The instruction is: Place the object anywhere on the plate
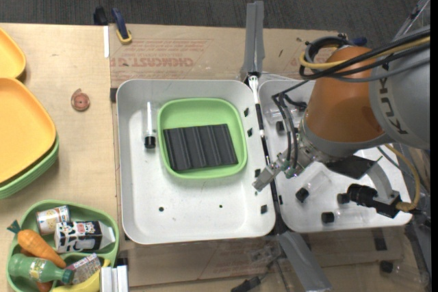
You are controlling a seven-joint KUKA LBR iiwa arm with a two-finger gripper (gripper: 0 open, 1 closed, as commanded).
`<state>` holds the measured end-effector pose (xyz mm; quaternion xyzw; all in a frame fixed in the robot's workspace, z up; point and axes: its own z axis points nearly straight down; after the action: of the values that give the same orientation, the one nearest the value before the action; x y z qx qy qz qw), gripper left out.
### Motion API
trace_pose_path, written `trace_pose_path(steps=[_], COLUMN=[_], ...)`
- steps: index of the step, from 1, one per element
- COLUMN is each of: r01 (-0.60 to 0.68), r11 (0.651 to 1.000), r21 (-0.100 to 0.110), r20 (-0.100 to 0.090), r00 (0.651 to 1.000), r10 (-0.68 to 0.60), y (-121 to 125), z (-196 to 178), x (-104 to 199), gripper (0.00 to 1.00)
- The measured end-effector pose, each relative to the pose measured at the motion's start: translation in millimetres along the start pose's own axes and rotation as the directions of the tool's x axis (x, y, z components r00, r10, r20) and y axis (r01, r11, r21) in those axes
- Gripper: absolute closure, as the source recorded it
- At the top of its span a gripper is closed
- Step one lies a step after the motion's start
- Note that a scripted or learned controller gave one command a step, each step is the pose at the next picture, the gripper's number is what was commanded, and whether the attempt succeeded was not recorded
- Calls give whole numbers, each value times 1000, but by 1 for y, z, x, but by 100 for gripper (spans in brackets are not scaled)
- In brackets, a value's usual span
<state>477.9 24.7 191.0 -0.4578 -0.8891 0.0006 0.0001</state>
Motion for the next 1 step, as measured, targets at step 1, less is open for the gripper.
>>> trace_pose_path(steps=[1], r01=[-25], r11=[1000], r21=[1], r20=[0], r00=[1000], r10=[25], y=[13], z=[0], x=[19], gripper=[0])
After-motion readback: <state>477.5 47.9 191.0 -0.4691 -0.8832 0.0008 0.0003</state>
